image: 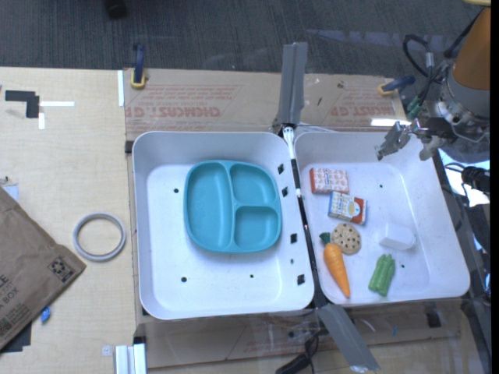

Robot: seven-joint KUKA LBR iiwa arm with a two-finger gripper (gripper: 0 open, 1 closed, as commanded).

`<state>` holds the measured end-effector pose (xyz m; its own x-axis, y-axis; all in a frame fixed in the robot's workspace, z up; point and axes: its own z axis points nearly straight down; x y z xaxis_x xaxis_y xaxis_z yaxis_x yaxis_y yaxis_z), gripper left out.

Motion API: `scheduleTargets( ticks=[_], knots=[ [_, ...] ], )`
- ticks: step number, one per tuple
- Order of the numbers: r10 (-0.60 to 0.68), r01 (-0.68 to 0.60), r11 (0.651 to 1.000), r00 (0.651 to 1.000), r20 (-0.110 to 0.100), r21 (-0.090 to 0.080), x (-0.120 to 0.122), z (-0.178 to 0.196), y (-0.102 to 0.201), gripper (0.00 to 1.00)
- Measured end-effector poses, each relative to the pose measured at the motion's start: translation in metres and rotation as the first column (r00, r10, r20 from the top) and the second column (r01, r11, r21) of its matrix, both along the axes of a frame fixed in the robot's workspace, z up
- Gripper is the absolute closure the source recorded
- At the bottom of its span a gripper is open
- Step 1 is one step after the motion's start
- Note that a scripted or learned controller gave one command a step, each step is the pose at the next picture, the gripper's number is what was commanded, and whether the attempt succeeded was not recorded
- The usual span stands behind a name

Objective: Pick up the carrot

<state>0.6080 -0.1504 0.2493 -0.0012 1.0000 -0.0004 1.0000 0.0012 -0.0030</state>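
- Overhead, the gripper point(406, 141) hung above the far right corner of the right bin point(437, 201), its two fingers spread apart with nothing between them.
- Behind it, the grey arm point(468, 76), with its orange band, reached in from the right edge of the view.
- Meanwhile the carrot point(336, 269) lay on the floor of the right bin near its front left corner, well apart from the gripper, leafy end toward the far side and tip toward the front rim.
- Just beyond the carrot sat a round cookie point(346, 238), with two small printed packets point(330, 181) point(345, 207) farther back.
- A green vegetable point(381, 274) lay to the carrot's right, and a small white block point(397, 238) rested just beyond it.
- The left bin point(156, 232) held a teal divided plate point(232, 206).
- A tape ring point(99, 235) lay on the bench left of the bins, beside a brown cardboard box point(31, 271).
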Motion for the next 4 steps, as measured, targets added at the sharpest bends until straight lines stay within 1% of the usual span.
scheduleTargets(
  ticks=[1, 2, 3, 4],
  knots=[
    [0.298, -0.298, 0.955, 0.955, 0.004, 0.0, -0.032, 0.009, 0.092, 0.0],
    [0.263, -0.263, 0.965, 0.965, -0.001, 0.001, -0.115, -0.047, 0.133, 0.0],
    [0.473, -0.473, 0.881, 0.881, 0.002, 0.001, -0.13, -0.058, 0.103, 0.0],
    [0.507, -0.507, 0.862, 0.862, 0.002, 0.0, -0.094, -0.026, 0.122, 0.0]
  ],
)
